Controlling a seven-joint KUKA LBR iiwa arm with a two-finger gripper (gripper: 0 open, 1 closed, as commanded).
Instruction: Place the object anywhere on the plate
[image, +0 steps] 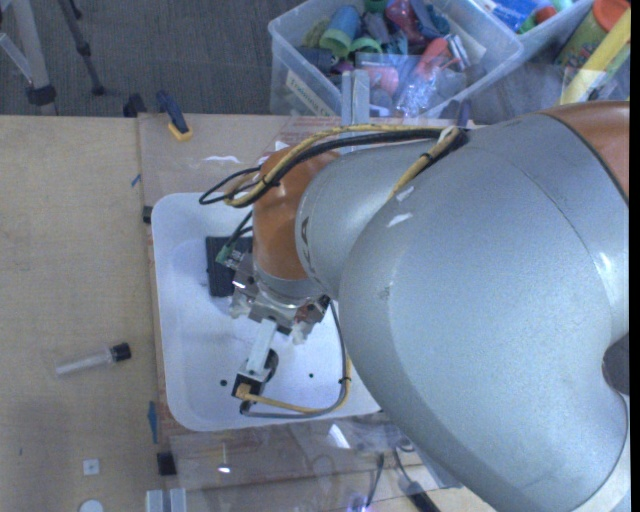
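Note:
The arm's grey bulk and orange wrist cover most of the view and hide the right bin. My gripper (243, 287) hangs low over the left white bin (165, 330), near its middle. A black blocky thing (217, 263) sits just left of the gripper, over a faint round white shape (185, 262) that may be the plate. Whether the black thing is touching the gripper or lying apart from it is unclear, since the wrist blocks the contact area.
A pale tube with a black cap (92, 360) lies on the wooden bench left of the bin. A blue clamp (176, 122) sits at the bench's far edge. A clear tub of colourful toys (395, 45) stands behind. Two small dark specks (222, 383) mark the bin floor.

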